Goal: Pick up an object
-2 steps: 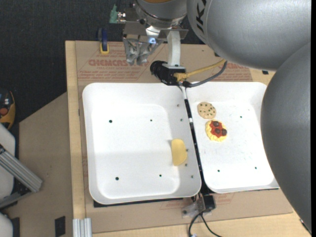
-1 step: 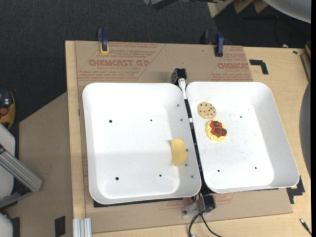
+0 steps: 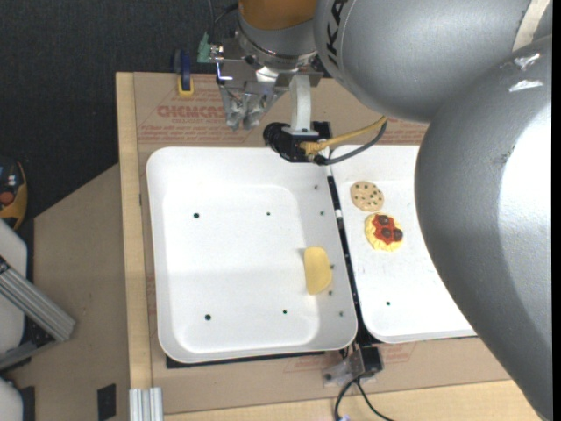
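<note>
- The nearest candidate to pick was a yellow piece (image 3: pixel 317 270); it lay flat in the left bin (image 3: pixel 175 235), close to the bin's right wall and toward the near side.
- Two more pieces lay in the right bin (image 3: pixel 394 318): a cookie (image 3: pixel 366 196), and just below it a small pizza (image 3: pixel 384 231); the two were near each other but apart.
- The gripper (image 3: pixel 243 112) hung above the cardboard behind the left bin, well apart from all three pieces, with nothing between its fingers; whether they were spread or closed could not be told.
- For a good try, in my judgement, the gripper should come straight down over the yellow piece and close across its narrow width, keeping clear of the bin wall beside it.
</note>
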{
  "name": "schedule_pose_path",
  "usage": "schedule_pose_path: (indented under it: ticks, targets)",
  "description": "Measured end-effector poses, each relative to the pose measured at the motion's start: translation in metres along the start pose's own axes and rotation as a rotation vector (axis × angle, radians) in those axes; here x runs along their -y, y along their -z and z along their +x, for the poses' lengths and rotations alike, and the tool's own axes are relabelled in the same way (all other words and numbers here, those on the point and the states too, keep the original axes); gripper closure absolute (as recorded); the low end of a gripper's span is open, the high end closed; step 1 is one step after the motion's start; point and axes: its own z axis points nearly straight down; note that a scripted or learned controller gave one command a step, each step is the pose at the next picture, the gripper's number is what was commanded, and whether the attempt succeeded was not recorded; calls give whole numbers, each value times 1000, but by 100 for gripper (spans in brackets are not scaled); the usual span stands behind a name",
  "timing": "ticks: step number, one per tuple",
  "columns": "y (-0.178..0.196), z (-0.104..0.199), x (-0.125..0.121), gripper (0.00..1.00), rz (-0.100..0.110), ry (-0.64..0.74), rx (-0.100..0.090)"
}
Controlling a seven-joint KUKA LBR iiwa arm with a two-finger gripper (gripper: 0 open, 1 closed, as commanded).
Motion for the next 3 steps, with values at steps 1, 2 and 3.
schedule_pose_path:
  ticks: [1,2,3]
  targets:
    - [33,-1,-12,100,-21,3,-7]
    - [214,14,-8,100,-38,6,-12]
    - [16,13,19,100,1,0,0]
